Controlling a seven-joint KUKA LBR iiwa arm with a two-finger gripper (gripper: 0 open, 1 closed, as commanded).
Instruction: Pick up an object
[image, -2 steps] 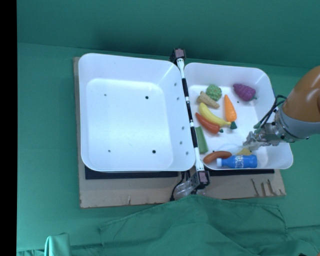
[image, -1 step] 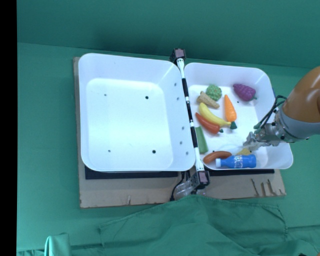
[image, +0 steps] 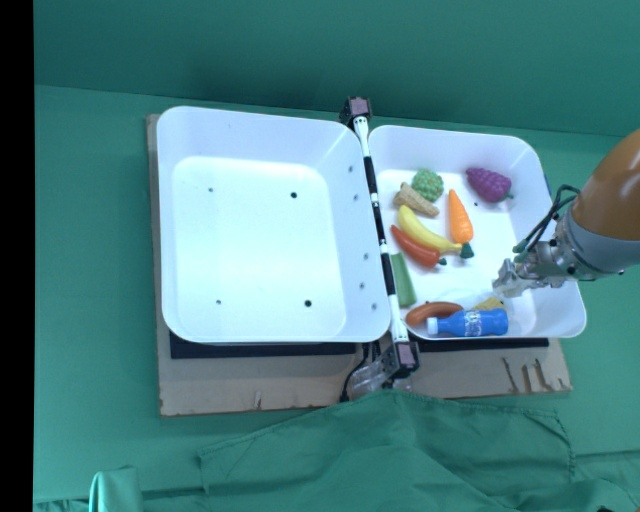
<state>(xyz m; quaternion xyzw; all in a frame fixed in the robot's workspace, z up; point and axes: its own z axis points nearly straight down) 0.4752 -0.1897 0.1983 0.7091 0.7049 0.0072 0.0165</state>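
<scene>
Arm comes in from the right, orange band at the frame edge, wrist angled down-left over the right bin (image: 560, 215). Tool (image: 512, 280) sits low near that bin's near-right corner, just above a yellow piece (image: 490, 302) and the blue bottle (image: 470, 323). Can't tell if its tips are open or closed, or if anything's in them; too small & blurred.

Other items in the right bin: sausage (image: 432, 312), green stick (image: 403, 280), red chili (image: 415, 247), banana (image: 428, 231), carrot (image: 459, 216), grapes (image: 488, 183), green veg (image: 428, 183). Left bin (image: 170, 250) beside it. Green cloth (image: 400, 450) covers the worktop's near edge.
</scene>
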